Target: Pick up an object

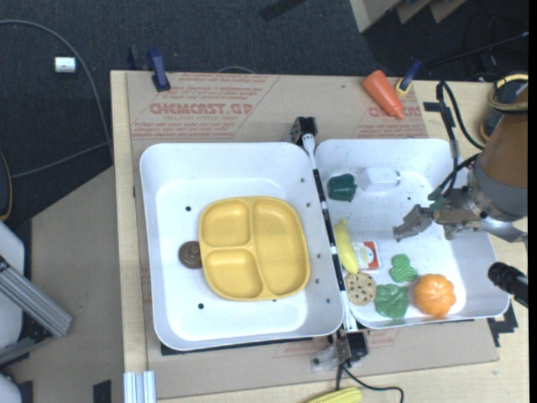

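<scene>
The gripper (411,223) hangs low over the middle of the right bin (436,154), reaching in from the right; its dark fingers point left and stand slightly apart, with nothing between them. Just left of it a banana (345,247) lies along the bin's left wall, long axis running from far to near, touching a speckled cookie (362,288) at its near end. A green cup (341,187) sits toward the far left corner. Near the front lie two green leafy pieces (393,299) and an orange (434,295), close together. The left bin (159,225) holds a yellow divided plate (252,248) with a brown disc (190,254) touching its left edge.
</scene>
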Action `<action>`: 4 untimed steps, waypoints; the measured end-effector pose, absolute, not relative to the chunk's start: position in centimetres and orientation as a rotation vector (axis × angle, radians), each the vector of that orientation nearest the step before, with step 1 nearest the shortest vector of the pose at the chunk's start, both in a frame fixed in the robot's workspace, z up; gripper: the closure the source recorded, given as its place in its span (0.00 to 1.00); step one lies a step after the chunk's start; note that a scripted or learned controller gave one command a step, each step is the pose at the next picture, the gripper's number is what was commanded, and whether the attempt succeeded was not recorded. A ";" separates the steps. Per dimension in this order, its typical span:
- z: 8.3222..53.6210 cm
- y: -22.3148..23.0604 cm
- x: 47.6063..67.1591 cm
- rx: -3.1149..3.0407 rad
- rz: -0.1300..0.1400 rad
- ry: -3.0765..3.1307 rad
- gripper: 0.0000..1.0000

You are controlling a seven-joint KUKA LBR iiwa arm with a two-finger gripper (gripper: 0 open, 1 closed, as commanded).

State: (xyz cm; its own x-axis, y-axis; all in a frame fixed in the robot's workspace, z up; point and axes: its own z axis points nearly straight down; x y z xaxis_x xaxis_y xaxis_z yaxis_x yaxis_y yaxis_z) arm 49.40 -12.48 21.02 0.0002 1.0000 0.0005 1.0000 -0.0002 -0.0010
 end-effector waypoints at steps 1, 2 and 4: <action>8.4 -12.9 47.9 -2.222 0.000 -2.220 0.00; 9.4 -12.8 47.9 -2.223 -0.001 -2.220 1.00; 8.4 -10.5 53.0 -2.221 -0.001 -2.223 0.00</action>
State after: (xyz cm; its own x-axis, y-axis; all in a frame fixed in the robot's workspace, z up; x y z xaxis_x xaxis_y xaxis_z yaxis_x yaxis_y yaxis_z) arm 52.97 -10.46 8.44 -0.0008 1.0000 0.0000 1.0000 0.0008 0.0012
